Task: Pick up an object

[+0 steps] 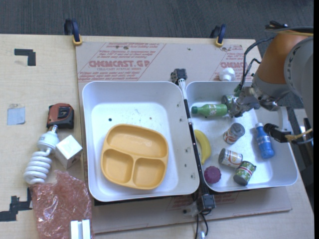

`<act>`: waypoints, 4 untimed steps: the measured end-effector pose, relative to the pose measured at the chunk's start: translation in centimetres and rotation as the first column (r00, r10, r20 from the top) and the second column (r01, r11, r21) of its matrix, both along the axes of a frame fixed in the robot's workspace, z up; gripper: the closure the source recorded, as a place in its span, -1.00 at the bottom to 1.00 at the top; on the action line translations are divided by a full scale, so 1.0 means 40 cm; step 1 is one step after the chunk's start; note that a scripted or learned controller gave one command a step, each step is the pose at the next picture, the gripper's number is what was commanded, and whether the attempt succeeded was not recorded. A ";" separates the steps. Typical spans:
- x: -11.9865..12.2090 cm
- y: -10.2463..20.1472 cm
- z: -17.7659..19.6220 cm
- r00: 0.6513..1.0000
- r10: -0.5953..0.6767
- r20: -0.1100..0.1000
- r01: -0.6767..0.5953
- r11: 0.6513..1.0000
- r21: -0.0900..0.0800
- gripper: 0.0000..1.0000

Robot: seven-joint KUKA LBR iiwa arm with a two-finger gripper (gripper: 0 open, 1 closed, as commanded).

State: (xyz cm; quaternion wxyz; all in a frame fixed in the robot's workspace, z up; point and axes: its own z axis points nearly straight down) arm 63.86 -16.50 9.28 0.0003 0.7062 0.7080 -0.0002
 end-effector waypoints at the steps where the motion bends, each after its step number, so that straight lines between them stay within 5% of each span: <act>1: -0.135 0.118 -0.001 1.000 -0.003 0.000 0.003 1.000 0.000 -1.00; 2: -0.299 0.182 -0.002 1.000 -0.005 -0.001 0.005 1.000 0.001 -1.00; 3: -0.398 0.155 0.001 1.000 -0.004 0.005 0.004 1.000 0.000 -1.00; 4: -0.394 0.154 0.026 1.000 -0.006 0.009 0.006 1.000 -0.001 1.00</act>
